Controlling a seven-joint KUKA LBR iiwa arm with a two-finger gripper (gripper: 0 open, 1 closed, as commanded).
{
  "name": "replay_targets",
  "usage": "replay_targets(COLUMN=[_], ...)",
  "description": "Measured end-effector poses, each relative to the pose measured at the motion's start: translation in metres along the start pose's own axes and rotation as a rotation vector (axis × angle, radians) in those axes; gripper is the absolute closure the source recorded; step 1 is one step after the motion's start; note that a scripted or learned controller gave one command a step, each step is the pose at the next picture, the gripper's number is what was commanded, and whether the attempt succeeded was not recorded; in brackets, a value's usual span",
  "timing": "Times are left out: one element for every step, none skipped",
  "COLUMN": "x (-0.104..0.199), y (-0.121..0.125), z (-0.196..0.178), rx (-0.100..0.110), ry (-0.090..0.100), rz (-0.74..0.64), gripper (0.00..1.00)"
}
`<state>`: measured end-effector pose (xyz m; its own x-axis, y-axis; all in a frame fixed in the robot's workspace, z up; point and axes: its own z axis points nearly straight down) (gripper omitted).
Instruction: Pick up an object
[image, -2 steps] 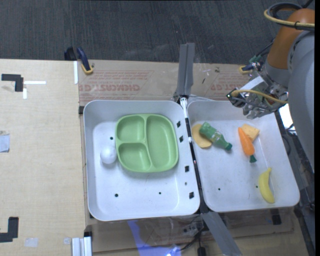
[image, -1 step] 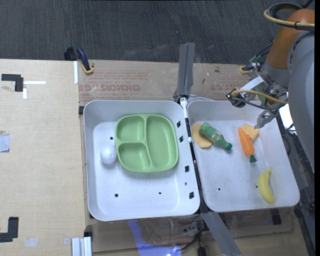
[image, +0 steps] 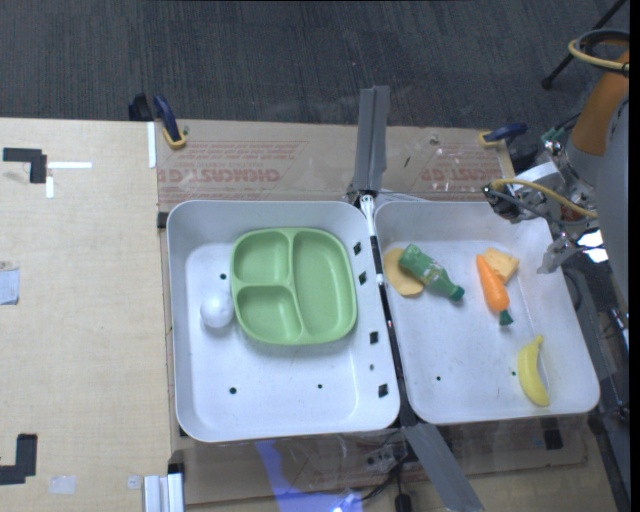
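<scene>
Wooden bench (image: 80, 330); end effector (image: 553, 262) hovers at right bin's (image: 450, 390) far-right rim.

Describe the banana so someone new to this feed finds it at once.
Start at the right-hand white bin. Go to its near right corner, below the carrot: the banana lies there alone, against the bin's right side. It is the one curved, all-yellow thing; the carrot is straight and orange, the bottle green.
</scene>
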<state>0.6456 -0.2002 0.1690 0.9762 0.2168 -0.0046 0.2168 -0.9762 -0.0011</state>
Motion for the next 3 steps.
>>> replay_targets(x=[0.005,-0.016,0.012], y=[0.001,0.013,-0.033], z=[0.077,0.015,0.078], rx=[0.000,0.000,0.001], ry=[0.002,0.003,0.002], rz=[0.013,0.014,-0.070], gripper=[0.00,0.00,0.00])
